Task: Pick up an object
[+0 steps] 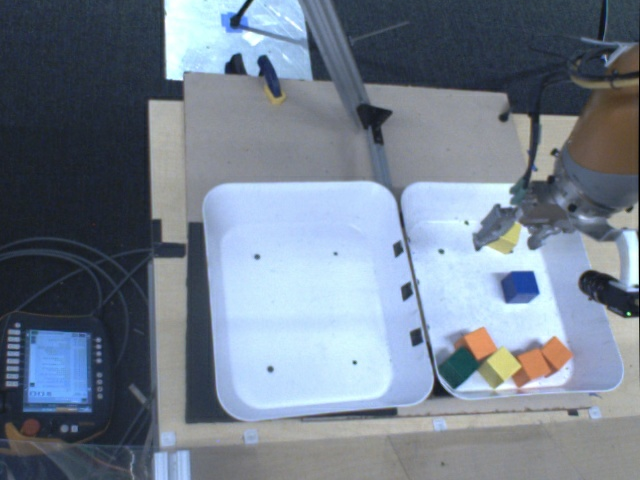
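My gripper [516, 231] hangs over the upper part of the right bin [440, 200], with the arm coming in from the right. A small yellow block [509, 236] sits between its grey fingers [491, 227], and the gripper looks shut on it. Below it a blue cube [520, 287] lies on the bin floor. Along the bin's near edge is a cluster: an orange cube [480, 343], a green cube [458, 367], a yellow cube [498, 366] and two more orange cubes [556, 352].
The left bin [215, 213] lies beside the right one, their rims meeting at a divider [405, 278]. A grey pole [340, 58] slants across the bench at the back. A teach pendant [55, 373] with cables lies on the floor at the left.
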### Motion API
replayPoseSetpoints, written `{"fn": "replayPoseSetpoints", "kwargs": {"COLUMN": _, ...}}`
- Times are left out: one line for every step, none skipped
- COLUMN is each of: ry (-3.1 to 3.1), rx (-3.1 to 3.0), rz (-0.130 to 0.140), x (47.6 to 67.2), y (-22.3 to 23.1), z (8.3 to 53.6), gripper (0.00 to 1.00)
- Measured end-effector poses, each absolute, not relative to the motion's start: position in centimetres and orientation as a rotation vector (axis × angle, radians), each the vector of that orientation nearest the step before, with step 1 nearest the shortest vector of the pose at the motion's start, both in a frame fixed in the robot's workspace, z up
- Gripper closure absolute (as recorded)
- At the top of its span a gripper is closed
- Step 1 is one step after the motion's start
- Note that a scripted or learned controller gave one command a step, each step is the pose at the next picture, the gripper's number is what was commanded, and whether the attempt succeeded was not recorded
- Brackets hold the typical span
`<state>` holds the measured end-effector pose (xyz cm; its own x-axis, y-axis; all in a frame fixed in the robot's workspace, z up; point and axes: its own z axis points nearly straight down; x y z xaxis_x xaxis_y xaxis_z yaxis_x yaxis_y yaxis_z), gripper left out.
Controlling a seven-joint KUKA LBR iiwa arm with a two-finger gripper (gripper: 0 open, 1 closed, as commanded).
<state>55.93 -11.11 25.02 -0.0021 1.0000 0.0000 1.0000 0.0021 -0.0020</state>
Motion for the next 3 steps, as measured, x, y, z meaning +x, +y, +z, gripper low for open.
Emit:
{"fn": "replayPoseSetpoints", "kwargs": {"ry": -2.222, "rx": -2.216, "rz": 0.004, "x": 56.6, "y": -11.0, "z": 19.1, "gripper": 0.0}}
{"fn": "replayPoseSetpoints", "kwargs": {"ry": -2.222, "rx": -2.216, "rz": 0.003, "x": 55.9, "y": -10.3, "z": 14.0, "gripper": 0.0}}
{"fn": "replayPoseSetpoints", "kwargs": {"ry": -2.228, "rx": -2.219, "rz": -0.004, "x": 56.1, "y": -10.4, "z": 15.4, "gripper": 1.0}}
